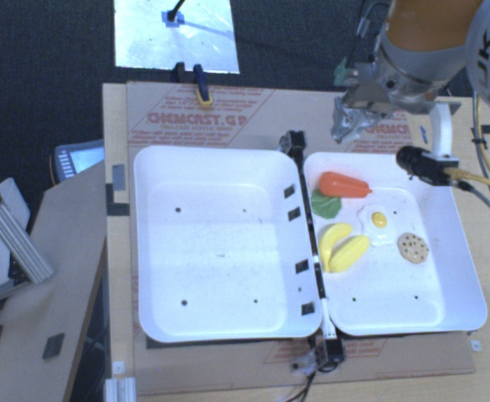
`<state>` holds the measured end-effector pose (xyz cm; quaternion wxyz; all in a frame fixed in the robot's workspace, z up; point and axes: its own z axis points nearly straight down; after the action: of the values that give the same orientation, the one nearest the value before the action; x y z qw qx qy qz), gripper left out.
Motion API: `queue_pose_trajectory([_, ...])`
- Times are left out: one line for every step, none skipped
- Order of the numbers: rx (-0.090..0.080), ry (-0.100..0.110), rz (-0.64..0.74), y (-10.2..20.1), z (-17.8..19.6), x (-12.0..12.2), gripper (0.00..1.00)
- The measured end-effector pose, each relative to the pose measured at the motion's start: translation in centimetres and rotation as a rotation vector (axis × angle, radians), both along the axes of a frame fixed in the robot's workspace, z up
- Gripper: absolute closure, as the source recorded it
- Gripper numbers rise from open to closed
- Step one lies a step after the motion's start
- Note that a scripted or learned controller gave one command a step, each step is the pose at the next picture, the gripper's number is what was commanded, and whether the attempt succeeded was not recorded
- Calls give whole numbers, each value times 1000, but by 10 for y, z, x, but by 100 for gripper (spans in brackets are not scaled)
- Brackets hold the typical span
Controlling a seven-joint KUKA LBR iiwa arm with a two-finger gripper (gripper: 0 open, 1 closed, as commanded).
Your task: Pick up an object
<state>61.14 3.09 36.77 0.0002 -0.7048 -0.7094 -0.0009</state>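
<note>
Nearest me I see the left bin (219, 241) beside the right bin (446, 300), their walls touching at a clipped seam; in the right bin lie a yellow banana (343, 246) near the seam, a cookie (412, 247) to its right, a fried egg (379, 221) between and just behind them; further back an orange carrot (343, 185) rests against a green leaf (327, 203); beyond the bin's far rim the gripper (348, 128) hangs over the cardboard sheet (228, 115), and I cannot tell its state.
</note>
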Motion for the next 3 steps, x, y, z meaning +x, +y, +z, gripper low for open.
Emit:
queue_pose_trajectory([1,-2,6,93,19,-23,100])
queue_pose_trajectory([-1,3,1,121,8,-89,100])
queue_pose_trajectory([6,-12,4,171,118,-97,100])
